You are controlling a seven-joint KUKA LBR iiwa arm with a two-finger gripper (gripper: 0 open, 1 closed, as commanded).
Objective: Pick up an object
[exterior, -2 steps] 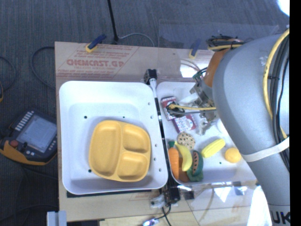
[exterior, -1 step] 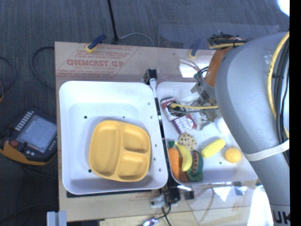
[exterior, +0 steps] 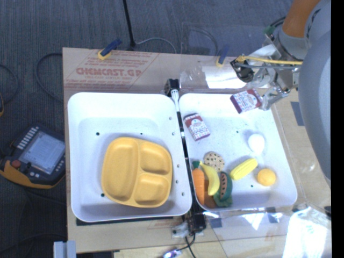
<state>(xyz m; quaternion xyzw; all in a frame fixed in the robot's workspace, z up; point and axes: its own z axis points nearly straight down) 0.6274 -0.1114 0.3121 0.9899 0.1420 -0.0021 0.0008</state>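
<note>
Apparently mostly done: gripper closed on small red packet, lifted above right bin far corner. Left only to carry higher.

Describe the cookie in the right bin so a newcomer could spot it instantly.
Look in the right bin, near its front left corner. The cookie lies just above the carrot and banana. It alone is a flat tan disc with dark chips.

A mustard-yellow plastic divided tray lies in the plain white left bin. In the white right bin — a red-and-white small carton, a pale white egg, a yellow corn cob and an orange carrot.
</note>
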